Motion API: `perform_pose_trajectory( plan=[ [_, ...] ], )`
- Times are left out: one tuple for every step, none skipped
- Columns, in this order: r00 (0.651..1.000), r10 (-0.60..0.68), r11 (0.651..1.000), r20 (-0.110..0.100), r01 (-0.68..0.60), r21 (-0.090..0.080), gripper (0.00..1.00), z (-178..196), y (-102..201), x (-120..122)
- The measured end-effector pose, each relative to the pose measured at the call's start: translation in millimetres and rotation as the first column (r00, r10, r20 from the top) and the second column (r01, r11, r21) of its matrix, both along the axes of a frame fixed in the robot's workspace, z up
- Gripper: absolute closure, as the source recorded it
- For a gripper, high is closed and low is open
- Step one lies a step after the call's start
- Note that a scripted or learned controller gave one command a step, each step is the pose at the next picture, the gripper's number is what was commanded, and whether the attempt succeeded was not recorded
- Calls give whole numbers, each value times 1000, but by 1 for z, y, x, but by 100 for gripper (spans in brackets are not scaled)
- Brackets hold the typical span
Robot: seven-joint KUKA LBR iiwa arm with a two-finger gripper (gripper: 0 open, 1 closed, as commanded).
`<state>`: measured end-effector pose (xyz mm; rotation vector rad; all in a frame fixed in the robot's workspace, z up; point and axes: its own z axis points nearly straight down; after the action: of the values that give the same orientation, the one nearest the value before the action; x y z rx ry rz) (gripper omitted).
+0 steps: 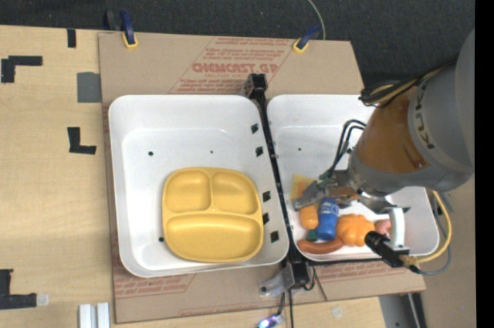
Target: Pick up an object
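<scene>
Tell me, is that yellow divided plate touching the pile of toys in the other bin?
Apart. The camera view shows the yellow plate in the left bin, with the bins' walls between it and the toys in the right bin.

One fixed camera, set above the bench (46, 164). Looks down at a slant, mid-range. Frames both bins (123, 133); arm (417, 141) enters at right.

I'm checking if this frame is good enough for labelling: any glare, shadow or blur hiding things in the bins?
Camera view: even lighting, no harsh glare on the yellow tray in the left bin; soft shadows along the bin walls; in the right bin, the small toys are slightly soft and partly covered by the arm, so their outlines blend.
</scene>
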<state>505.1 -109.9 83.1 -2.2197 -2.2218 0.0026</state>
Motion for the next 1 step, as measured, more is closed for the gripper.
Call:
perform_pose_trajectory(
  plan=[
    [1000,1,1000,6,-1,0,100,13,0,2]
  ],
)
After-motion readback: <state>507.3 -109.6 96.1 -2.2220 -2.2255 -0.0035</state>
